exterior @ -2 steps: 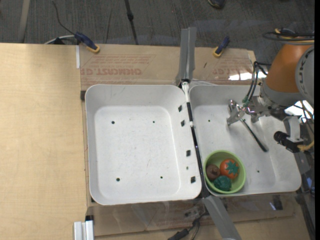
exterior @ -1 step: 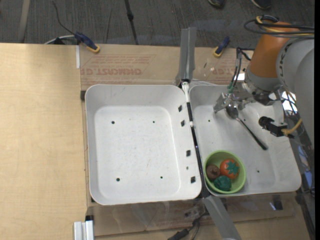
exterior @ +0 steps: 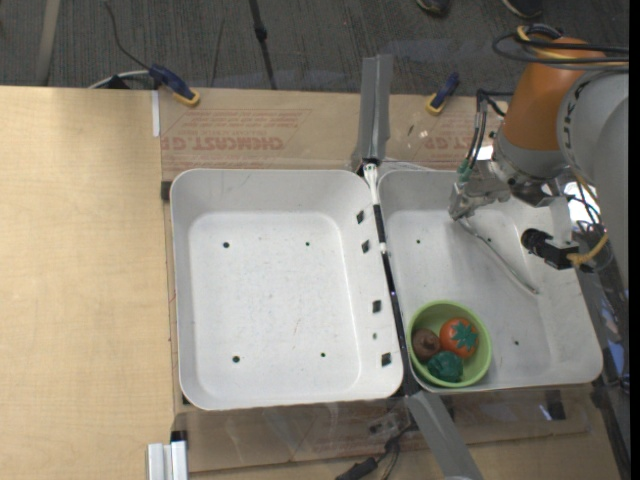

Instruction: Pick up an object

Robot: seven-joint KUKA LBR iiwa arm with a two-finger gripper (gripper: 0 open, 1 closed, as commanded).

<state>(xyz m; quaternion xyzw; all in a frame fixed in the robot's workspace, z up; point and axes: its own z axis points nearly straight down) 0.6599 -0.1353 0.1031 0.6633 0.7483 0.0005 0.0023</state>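
Note:
A green bowl (exterior: 450, 343) sits in the near left corner of the right bin (exterior: 530, 298). Inside it lie a red-orange tomato-like ball (exterior: 460, 335), a dark brown round piece (exterior: 426, 344) and a green piece (exterior: 446, 367). My gripper (exterior: 464, 206) hangs over the far part of the right bin, well behind the bowl and apart from it. Nothing shows between its tips. The grey arm with its orange band (exterior: 540, 93) reaches in from the right.
The left bin (exterior: 200, 268) lies beside the right one, with a row of black clips (exterior: 378, 268) along the shared wall. Blue-and-yellow clamps (exterior: 175, 85) hold the cardboard at the back. A black cable fitting (exterior: 548, 248) hangs off the wrist.

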